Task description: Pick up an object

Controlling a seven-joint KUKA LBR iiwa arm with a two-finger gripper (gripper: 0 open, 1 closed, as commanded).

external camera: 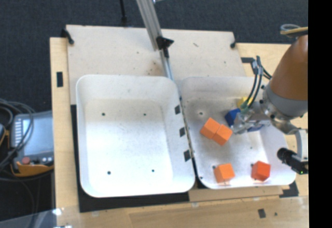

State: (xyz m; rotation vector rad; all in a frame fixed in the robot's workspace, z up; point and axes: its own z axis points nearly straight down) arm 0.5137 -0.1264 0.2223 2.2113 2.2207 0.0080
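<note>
While the gripper [244, 124] hung low over the middle of the right bin [207, 89], its tip sat just beside the large orange block [216, 131], with a small blue piece [233, 116] and a yellow piece [242, 102] close behind it toward the bin's far edge. How wide the pincer stood, and whether it had anything in it, could not be told; cables and the wrist blocked that spot. Two more candidates lay along the near edge: a smaller orange cube [224, 172] and a red-orange block [261, 171] toward the near right corner, apart from each other. The left bin [83, 118] played no part. To do the step well, judging from this layout, the arm should have centred over a single block before closing, since the cluster by the tip invited a pinch on an edge or on two pieces at once.
</note>
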